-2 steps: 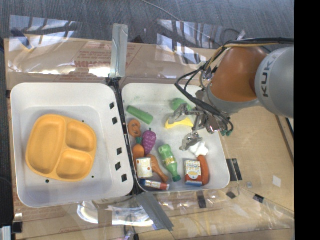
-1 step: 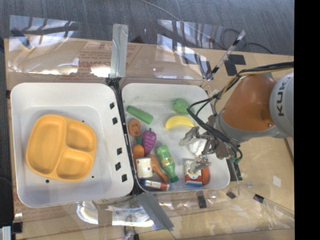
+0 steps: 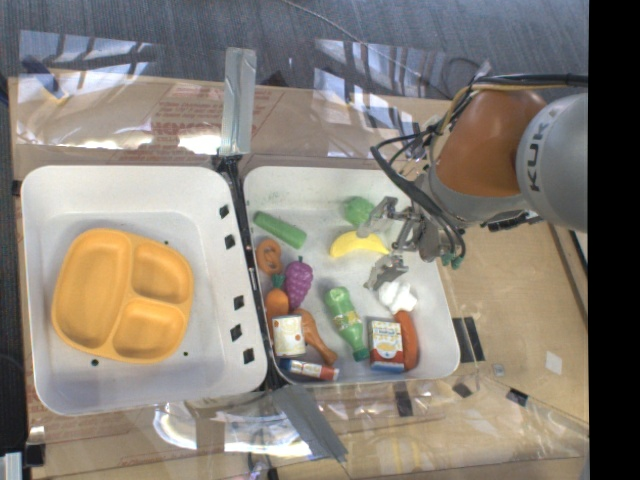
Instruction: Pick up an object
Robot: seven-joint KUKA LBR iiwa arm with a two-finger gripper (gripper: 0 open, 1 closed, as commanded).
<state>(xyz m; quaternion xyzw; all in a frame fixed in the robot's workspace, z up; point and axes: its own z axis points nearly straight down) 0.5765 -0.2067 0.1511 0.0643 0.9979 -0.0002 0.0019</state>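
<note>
My gripper hangs over the right bin, near its right side, open, with one finger by a green round item and the other finger above a white object. A yellow banana lies just left of the gap between the fingers, not held. Further left lie a green cucumber-like piece, an orange-brown item, purple grapes, a green bottle, a small can and a red-labelled box.
The left bin holds a yellow divided tray. A black divider with clips separates the bins. The grey arm with its orange band and cables reaches in from the right over the cardboard bench.
</note>
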